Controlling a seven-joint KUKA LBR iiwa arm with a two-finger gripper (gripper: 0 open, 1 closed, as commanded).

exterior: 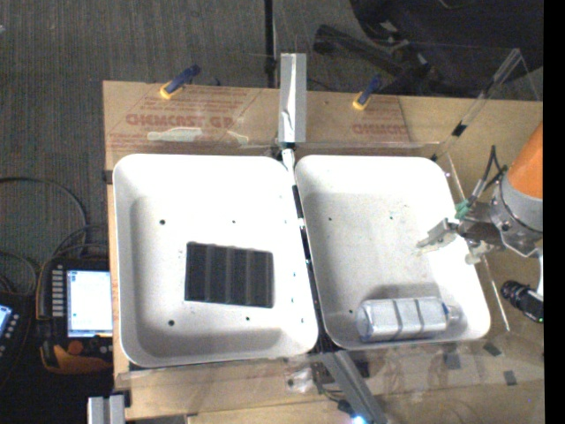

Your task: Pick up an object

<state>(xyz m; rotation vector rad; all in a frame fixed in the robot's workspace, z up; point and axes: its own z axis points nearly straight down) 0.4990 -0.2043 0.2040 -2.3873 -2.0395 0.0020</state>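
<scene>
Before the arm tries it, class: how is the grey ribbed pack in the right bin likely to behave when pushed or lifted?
The grey ribbed pack lies flat with rounded segments, so it probably slides rather than rolls. It sits close to the right bin's near wall, so a push may jam it there. Its sheen suggests a smooth, possibly slippery wrap.

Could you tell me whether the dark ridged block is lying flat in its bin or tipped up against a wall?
Lying flat. The dark ridged block rests on the floor of the left bin, its broad ribbed face up, apart from every wall.
</scene>
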